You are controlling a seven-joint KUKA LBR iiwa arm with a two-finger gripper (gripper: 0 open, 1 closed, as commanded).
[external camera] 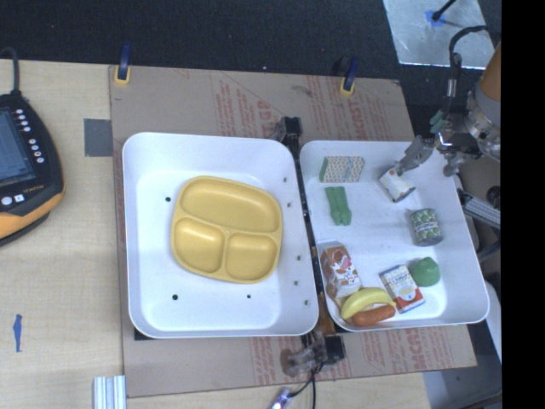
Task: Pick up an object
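Where the right bin holds toys, yellow tray fills left bin, claw grip unclear.

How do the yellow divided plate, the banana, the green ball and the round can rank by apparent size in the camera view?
1. yellow divided plate, by far the largest
2. banana
3. round can and green ball: these look about alike, so I won't rank them.

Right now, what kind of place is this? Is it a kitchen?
Probably a robot test bench, not a kitchen: a claw reaches over a white bin of toy food like a banana, and a control pendant lies nearby.
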